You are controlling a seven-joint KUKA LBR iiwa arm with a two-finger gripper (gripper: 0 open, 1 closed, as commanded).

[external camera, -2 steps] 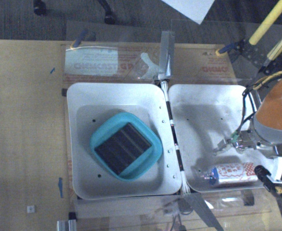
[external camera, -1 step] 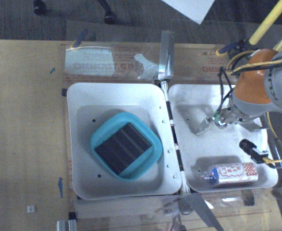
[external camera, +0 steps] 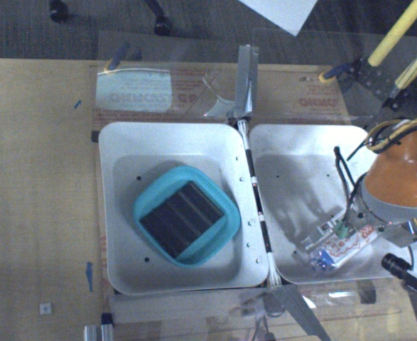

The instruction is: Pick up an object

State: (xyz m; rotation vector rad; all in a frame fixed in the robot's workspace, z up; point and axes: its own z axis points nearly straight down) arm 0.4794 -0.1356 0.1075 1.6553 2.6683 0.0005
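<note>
Lies in the left bin point(external camera: 116, 148): a teal tray point(external camera: 187, 215), long axis slanted, well left of the pincer point(external camera: 332, 247) low in the right bin point(external camera: 293, 144). Cannot tell how wide the pincer stands.

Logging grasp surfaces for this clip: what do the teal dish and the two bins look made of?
The teal dish looks like smooth moulded plastic, with rounded corners and a soft sheen; its dark ribbed insert could be rubber or plastic. The bins look like matte white plastic, evenly coloured with rounded rims.

Teal dish point(external camera: 187, 214) (dark inside) in left bin point(external camera: 116, 190).
</note>
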